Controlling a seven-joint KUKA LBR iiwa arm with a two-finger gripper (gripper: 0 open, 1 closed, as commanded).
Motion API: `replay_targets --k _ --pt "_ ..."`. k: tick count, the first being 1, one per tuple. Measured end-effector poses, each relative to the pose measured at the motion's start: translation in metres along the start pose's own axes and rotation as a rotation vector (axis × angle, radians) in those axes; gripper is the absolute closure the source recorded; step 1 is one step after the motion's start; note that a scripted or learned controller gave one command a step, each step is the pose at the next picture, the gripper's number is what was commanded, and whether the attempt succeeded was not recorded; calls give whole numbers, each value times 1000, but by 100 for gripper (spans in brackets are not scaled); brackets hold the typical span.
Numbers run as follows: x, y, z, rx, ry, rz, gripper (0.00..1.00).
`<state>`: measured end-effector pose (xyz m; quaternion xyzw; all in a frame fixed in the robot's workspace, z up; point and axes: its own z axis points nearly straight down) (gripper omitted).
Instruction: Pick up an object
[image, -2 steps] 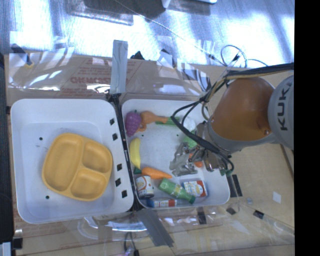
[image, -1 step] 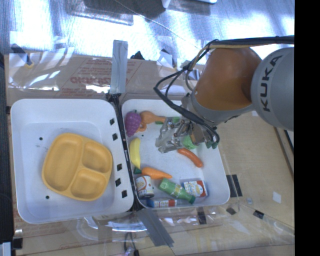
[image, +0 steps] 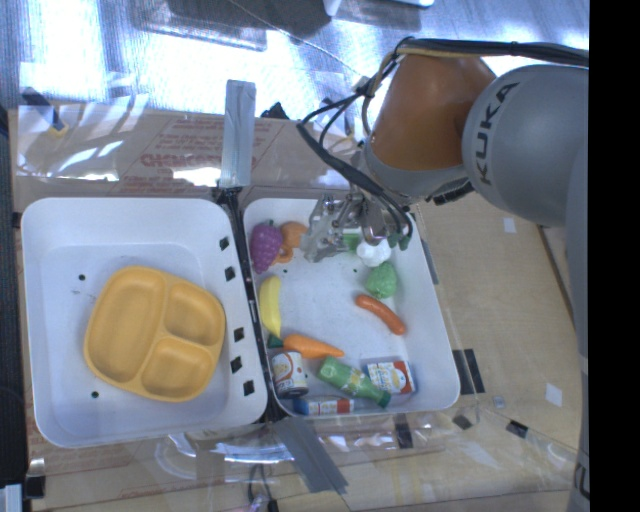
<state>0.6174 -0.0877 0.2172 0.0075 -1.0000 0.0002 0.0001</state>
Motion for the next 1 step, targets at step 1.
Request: replay_targets --k 1 --pt "-28 -54 -45 2 -5 -210 100"
